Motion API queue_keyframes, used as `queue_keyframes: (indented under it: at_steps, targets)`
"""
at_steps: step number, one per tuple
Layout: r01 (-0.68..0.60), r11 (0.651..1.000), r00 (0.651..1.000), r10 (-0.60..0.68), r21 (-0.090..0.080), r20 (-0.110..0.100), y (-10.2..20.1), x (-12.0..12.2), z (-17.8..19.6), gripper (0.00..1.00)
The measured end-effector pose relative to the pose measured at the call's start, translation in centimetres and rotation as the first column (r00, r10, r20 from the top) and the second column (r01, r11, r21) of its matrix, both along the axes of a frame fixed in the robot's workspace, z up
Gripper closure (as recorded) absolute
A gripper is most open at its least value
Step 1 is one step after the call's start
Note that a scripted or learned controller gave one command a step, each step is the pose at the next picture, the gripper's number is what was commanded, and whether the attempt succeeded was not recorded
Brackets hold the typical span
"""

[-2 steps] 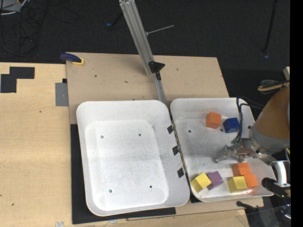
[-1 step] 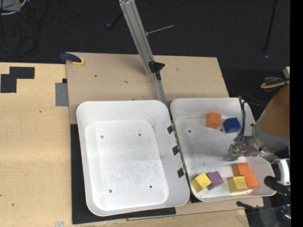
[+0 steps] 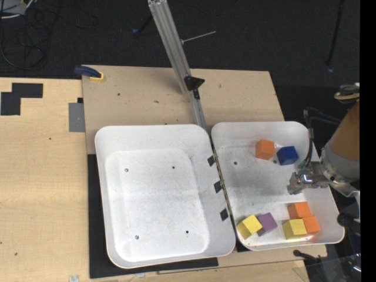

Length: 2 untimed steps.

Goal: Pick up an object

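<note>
- Gripper (image 3: 295,184) over R bin (image 3: 247,135), near its R wall; can't tell its state, nothing seen held.
- Orange cube (image 3: 265,149) touching blue cube (image 3: 287,155), far end.
- Near edge: yellow block (image 3: 251,225) w/ purple block (image 3: 267,221); yellow cube (image 3: 294,228) beside two orange blocks (image 3: 305,216).

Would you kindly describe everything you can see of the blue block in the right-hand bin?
The blue block is a small, solid-looking cube of plain deep blue, matte like painted wood or plastic. It rests on the floor of the right bin, near the far wall, slightly turned. An orange block sits just to its left, close or touching; I cannot tell which. The gripper is nearer the camera, apart from it.
</note>
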State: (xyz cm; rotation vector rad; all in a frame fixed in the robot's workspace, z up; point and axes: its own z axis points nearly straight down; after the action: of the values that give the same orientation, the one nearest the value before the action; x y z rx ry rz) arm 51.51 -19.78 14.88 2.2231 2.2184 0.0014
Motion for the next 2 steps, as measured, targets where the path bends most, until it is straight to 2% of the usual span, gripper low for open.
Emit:
queue_keyframes:
  at_steps: [2]
  targets:
    - [-0.003, 1.000, 1.000, 0.003, -0.001, 0.001, 0.2, 1.0, 8.7, 1.00]
